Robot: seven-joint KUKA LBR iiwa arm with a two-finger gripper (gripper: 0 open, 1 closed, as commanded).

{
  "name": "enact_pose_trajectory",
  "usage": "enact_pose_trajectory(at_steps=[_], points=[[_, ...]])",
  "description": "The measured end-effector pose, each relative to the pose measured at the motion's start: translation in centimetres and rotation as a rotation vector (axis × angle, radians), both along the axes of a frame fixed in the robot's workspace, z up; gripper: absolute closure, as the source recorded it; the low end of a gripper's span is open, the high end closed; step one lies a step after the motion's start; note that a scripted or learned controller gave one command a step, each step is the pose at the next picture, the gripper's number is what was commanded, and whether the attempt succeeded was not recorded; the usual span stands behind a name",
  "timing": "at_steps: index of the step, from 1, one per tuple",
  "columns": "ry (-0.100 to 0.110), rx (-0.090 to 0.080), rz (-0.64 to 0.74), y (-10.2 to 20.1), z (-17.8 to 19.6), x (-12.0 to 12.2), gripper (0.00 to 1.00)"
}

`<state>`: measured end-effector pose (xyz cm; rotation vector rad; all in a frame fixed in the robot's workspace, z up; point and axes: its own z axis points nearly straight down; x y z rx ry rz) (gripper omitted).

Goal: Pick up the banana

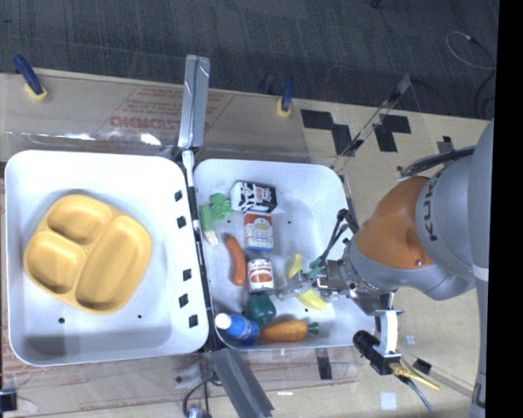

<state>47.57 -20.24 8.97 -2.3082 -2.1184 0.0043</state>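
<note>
**Banana under the hand in the right bin**

The banana (312, 300) lies in the right bin (318, 182), toward its lower right part, a small yellow piece partly hidden by the hand (306, 288). The hand sits right over it, touching or nearly so; whether it is open or closed cannot be told from this angle. A second yellow bit (295, 267) shows just above and to the left.

Left of the banana stand 2 cans: 1 with a red label (260, 275) and 1 with a blue one (259, 233). A milk carton (253, 196) lies above them. A long orange carrot (236, 259) lies beside the cans, a green vegetable (213, 212) near the bin's left wall. Along the bottom are a dark green pepper (260, 308), a blue bottle (238, 328) and another carrot (285, 331).

The left bin (26, 341) holds a yellow divided tray (87, 251). Both bins rest on the table (119, 105). The grey arm (406, 239) with its orange band enters from the right.
</note>
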Motion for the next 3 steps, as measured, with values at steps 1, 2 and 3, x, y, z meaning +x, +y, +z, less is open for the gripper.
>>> enact_pose_trajectory(at_steps=[1, 2, 3], points=[[0.006, 0.001, 0.006, 0.1, 0.8, -0.1, 1.00], [-0.001, 0.001, 0.272, 3.2, 3.8, 0.0, 1.00], [-0.001, -0.002, 0.160, 9.4, 11.9, 7.0, 1.00]])
